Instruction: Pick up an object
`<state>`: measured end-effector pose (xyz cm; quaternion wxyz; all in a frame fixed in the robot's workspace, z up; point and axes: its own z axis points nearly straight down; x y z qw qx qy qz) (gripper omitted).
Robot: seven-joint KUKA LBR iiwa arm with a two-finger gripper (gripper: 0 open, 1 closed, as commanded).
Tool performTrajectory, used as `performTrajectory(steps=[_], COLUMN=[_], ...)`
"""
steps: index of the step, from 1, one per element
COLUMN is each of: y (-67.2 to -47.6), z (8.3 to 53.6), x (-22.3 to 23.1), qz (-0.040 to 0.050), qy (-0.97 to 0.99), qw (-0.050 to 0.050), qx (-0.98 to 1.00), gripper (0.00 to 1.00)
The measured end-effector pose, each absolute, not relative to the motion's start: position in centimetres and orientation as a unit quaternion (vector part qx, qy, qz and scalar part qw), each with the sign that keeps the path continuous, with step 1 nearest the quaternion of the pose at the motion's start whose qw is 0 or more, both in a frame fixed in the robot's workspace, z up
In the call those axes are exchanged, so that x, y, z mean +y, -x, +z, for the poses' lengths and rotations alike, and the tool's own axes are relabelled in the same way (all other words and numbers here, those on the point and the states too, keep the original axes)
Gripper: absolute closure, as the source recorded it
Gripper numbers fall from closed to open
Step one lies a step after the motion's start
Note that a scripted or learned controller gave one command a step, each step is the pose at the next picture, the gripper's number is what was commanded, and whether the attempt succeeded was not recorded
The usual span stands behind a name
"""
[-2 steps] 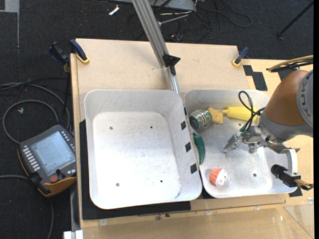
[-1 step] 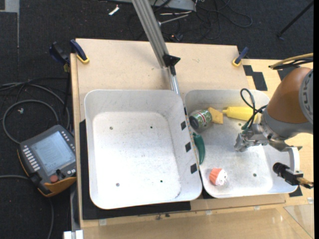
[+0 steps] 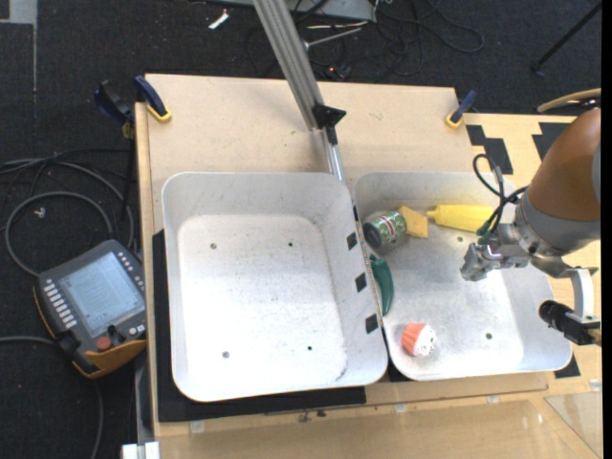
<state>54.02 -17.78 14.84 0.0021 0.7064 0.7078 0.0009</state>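
**You:** White plastic bins, two of them, right?

**Me:** Yes. You have the big white bin on the left [image 3: 191,256] and the white bin on the right [image 3: 497,347], side by side on the pale wooden bench [image 3: 239,132]. All the things you could pick up lie in the right one.

**You:** What is in there?

**Me:** You can see a small green and silver can [image 3: 385,228] lying on its side near the far left corner. A little yellow block [image 3: 415,222] is touching it. Just beside that lies a long yellow banana-shaped toy [image 3: 461,218]. A green curved thing [image 3: 383,283] lies along the left wall. A small orange and white toy [image 3: 417,339] sits near the front.

**You:** Where is the arm?

**Me:** Your grey arm with the orange band [image 3: 574,180] reaches in from the right. Its gripper [image 3: 475,264] hangs over the middle of the right bin, near the yellow banana-shaped toy but apart from it.

**You:** Are the fingers wide or narrow?

**Me:** You cannot tell from up here. They look like one small grey lump. Nothing shows between them.

**You:** Anything else around?

**Me:** A grey hand controller with a screen [image 3: 94,299] lies on the dark floor [image 3: 57,84] to the left. A silver metal pole [image 3: 292,55] slants across the far side of the bench.
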Motion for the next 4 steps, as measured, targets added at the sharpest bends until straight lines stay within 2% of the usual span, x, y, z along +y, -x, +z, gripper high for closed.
performTrajectory(steps=[1,2,3,4], y=[-53.5,-54.2,-55.8,-58.5], z=[19.4,23.9,24.8,23.8], x=[-17.5,-17.8,-12.7,-7.5], qz=[0.0011,0.0013,0.0014,0.0010], qy=[-0.706,-0.706,-0.704,-0.704], qw=[0.002,0.003,0.001,0.000], qx=[0.708,0.708,0.710,0.710], gripper=[1.00,1.00,1.00,1.00])
